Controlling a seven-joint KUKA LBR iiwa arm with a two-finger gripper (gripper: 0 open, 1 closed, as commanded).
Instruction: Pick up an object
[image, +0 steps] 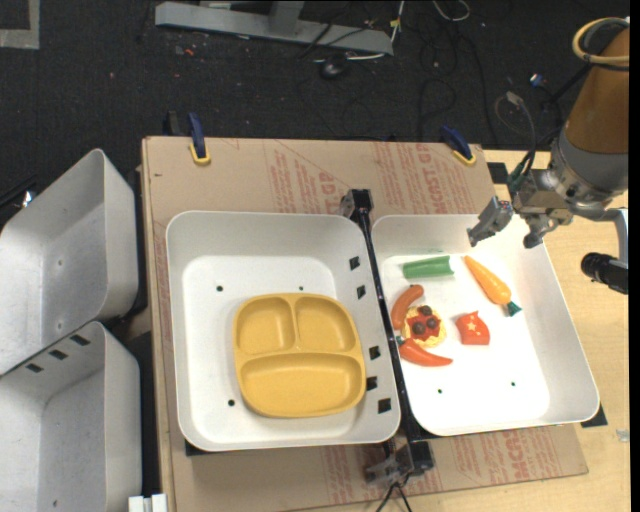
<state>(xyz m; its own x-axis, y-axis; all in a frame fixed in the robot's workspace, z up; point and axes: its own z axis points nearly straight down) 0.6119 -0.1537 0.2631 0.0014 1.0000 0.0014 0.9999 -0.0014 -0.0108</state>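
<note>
Closing on the crowded cluster mid-frame — sausage (405, 303), pizza (424, 323), chilli (425, 355) touching — could catch two toys or nudge them apart, so the carrot (487, 280) looks the safer pick. The gripper (513, 226) hovers at upper right with fingers apart and nothing between them, it seems — the carrot lies just below it in the right bin (560, 385).

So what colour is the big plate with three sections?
Yellow; the plate shows in the camera view.
</note>
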